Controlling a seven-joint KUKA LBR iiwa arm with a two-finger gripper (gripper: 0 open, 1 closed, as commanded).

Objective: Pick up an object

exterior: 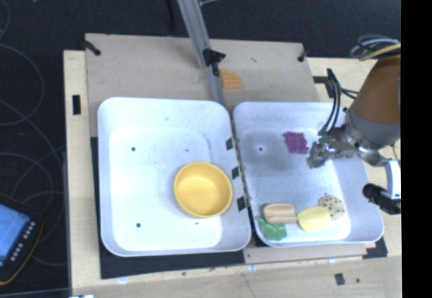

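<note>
Purple scrap (294, 141) lies just beside the gripper (316, 157) over the right bin (358, 222); finger spread cannot be told, so descent and closing likely come next.

We count two white bins — left bin (115, 155) and right bin (358, 222). Left bin: one yellow bowl (202, 189). Right bin: five items — one purple piece (295, 141), one tan block (279, 213), one yellow lump (314, 219), one speckled cookie (331, 205), one green scrap (271, 228). We also see one arm (378, 104), one gripper (317, 155), and one grey pole (192, 19).
</note>
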